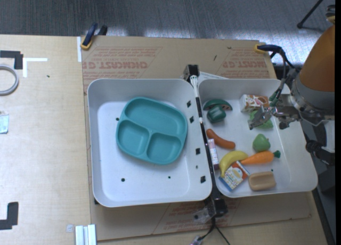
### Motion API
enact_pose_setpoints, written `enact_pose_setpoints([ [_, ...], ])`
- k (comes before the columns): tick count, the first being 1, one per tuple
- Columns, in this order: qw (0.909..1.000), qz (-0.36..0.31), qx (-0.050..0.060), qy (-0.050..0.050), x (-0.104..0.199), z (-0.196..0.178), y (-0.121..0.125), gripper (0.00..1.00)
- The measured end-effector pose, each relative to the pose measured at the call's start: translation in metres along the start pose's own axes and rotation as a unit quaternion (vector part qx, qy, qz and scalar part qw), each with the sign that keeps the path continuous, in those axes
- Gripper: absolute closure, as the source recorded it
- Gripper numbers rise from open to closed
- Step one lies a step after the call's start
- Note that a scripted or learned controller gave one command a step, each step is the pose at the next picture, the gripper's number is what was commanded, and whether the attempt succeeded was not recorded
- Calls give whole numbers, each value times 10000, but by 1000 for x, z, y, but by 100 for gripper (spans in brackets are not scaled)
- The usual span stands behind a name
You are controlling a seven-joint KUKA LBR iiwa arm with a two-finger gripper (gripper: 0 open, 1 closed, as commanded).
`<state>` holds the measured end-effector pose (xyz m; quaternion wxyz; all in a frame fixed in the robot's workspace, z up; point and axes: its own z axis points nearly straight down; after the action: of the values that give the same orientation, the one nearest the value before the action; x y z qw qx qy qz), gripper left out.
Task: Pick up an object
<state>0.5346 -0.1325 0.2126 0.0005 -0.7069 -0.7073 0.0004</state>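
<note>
Camera view: end effector [262, 117] low near right bin [298, 185] far wall, probably above green item [261, 123].

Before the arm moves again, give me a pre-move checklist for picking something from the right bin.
1. Gripper over the right bin: ok, near its upper right part.
2. Jaws open or shut: cannot tell.
3. Anything already held: cannot tell, the green piece beneath blurs with the gripper.
4. Candidates in reach: ok, carrot, banana, sausage, bread.
5. Room around candidates: not ok, banana, carrot and the small carton crowd together.
6. Left bin: ok, the teal tray lies apart from the gripper.
</note>
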Motion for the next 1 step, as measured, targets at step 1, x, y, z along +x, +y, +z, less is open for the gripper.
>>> enact_pose_setpoints([
  [1,10000,7,0,-1,28,69,11,0],
])
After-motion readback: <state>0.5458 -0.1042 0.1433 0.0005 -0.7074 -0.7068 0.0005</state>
